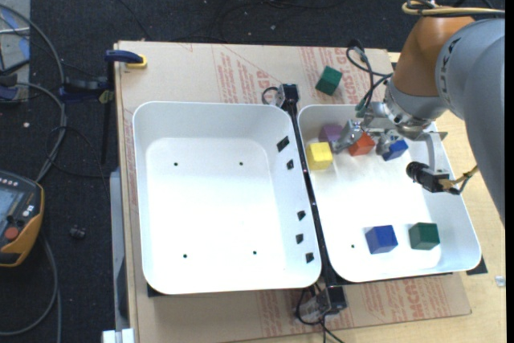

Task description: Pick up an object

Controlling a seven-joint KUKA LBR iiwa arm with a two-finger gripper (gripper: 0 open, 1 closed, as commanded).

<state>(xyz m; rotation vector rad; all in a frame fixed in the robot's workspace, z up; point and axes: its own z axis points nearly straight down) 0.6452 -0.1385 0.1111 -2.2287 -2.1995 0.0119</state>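
My gripper [361, 139] is down in the far part of the right bin [401, 189], under the orange-banded wrist. An orange-red block [363, 145] sits right at its fingertips, seemingly between them. A purple block [332, 132] lies just left of the gripper and a yellow cube [320, 156] further left near the bin's wall. A small blue block [394, 149] lies just right of the gripper. At the bin's near end sit a blue cube [381, 238] and a dark green cube [423, 235].
The left bin [217, 197] lies beside the right one. A green cube [328, 81] rests on the cardboard bench beyond the bins. Cables and a black connector [426, 175] hang near the wrist. A blue clamp [120, 58] grips the bench's far left corner.
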